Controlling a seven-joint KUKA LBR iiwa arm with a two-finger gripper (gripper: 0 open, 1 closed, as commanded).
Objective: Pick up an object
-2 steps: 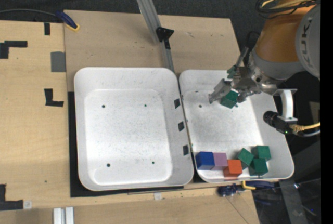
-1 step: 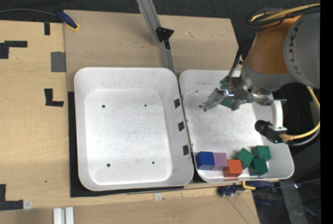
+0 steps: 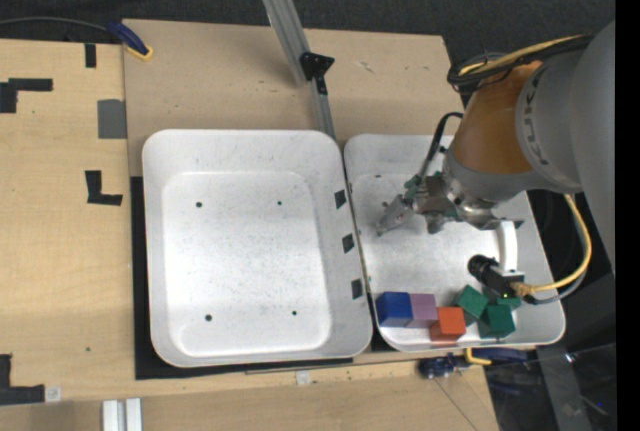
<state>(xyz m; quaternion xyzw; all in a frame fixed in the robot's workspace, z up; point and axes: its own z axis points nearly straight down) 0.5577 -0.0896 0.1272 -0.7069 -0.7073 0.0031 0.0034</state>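
Currently, the gripper [image 3: 400, 209] is positioned over the bare upper floor of the right bin [image 3: 390, 154], finger state indeterminable, while 5 blocks [image 3: 447, 311] are clustered well below it along the near wall.

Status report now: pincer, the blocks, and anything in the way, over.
Pincer over right bin, nothing between its fingers. Blocks clustered at bin's near edge: blue, purple, orange, green. Path to them clear.

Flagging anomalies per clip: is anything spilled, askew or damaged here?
Nothing stands out. The small blue cube, lilac cube, orange cube and two green blocks sit bunched along the right white bin's near edge, none spilled outside.
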